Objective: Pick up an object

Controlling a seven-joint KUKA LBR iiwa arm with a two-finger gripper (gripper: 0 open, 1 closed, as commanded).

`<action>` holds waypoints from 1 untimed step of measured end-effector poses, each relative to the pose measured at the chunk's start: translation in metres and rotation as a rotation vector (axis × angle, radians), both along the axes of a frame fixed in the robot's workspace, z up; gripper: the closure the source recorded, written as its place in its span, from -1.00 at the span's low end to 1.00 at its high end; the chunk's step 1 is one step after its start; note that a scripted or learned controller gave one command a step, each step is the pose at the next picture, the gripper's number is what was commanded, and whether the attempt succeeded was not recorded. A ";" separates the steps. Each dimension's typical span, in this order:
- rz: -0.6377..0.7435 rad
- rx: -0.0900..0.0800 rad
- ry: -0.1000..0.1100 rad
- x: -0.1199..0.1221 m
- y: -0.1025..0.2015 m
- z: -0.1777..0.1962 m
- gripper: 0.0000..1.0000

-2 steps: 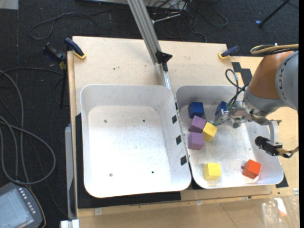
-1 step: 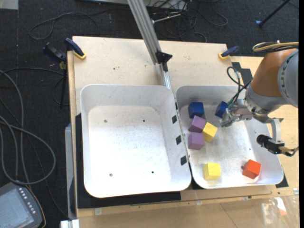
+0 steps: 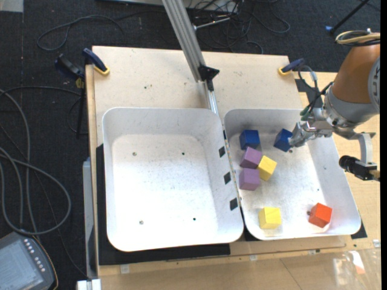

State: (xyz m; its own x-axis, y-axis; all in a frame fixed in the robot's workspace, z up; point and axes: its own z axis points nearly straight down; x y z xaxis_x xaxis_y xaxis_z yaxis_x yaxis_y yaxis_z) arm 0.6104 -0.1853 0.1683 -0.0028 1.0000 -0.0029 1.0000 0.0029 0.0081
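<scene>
A blue cube (image 3: pixel 283 140) sits in the right bin (image 3: pixel 338 180), at its upper middle, with the end effector (image 3: pixel 296 136) touching its right side; whether the cube is gripped cannot be told. Another blue cube (image 3: pixel 249 139) lies to its left. Below are two purple cubes (image 3: pixel 250 168), two yellow cubes (image 3: pixel 267 167) and an orange cube (image 3: pixel 320 214).
</scene>
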 end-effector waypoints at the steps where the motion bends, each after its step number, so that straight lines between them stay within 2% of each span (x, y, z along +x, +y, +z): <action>1: 0.000 0.000 0.000 0.002 0.000 0.054 1.00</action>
State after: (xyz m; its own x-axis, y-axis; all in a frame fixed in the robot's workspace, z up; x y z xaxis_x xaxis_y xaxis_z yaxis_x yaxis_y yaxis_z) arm 0.6122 -0.1855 0.2224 -0.0031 1.0000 -0.0030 1.0000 0.0031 0.0078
